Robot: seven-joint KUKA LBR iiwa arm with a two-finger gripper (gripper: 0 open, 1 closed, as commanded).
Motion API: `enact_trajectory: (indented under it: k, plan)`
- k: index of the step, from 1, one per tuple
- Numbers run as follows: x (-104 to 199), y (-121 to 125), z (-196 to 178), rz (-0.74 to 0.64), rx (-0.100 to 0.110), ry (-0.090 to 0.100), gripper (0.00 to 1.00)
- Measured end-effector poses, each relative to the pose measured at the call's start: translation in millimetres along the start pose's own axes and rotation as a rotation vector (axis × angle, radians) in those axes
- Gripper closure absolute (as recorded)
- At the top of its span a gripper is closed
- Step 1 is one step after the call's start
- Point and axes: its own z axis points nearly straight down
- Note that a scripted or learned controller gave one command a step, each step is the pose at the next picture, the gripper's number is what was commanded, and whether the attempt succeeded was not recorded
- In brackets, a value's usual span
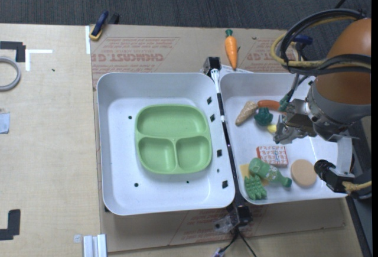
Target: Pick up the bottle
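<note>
Over the right bin (331, 194), the gripper (282, 134) is seen hanging from the grey arm (345, 93) with its orange band; whether it is released or clenched cannot be told, and nothing can be seen held in it. Just below it, a small red-and-white box (273, 155) is laid flat. The bottle (267, 171), green-tinted and lying on its side, is found just beneath that box, near the bin's front, apart from the gripper. A green block (255, 187) is set touching the bottle's lower left, and a tan disc (304, 173) lies to its right. Left of the gripper, a green broccoli piece (263, 116), a beige piece (245, 112) and an orange-red piece (269, 104) are grouped. A green divided plate (174, 139) is held in the left bin (112, 149). Beyond the bins, a carrot (230, 48) is placed on the cardboard (153, 52).
</note>
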Motion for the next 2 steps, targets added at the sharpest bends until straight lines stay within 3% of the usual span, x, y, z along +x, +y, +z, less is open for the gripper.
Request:
enact_trajectory:
  k: [1,2]
  plan:
    - [93.4,-18.8,-17.1,-0.192,0.000,0.000,1.00]
    - [163.2,-33.4,67.7,0.069,0.002,-0.001,1.00]
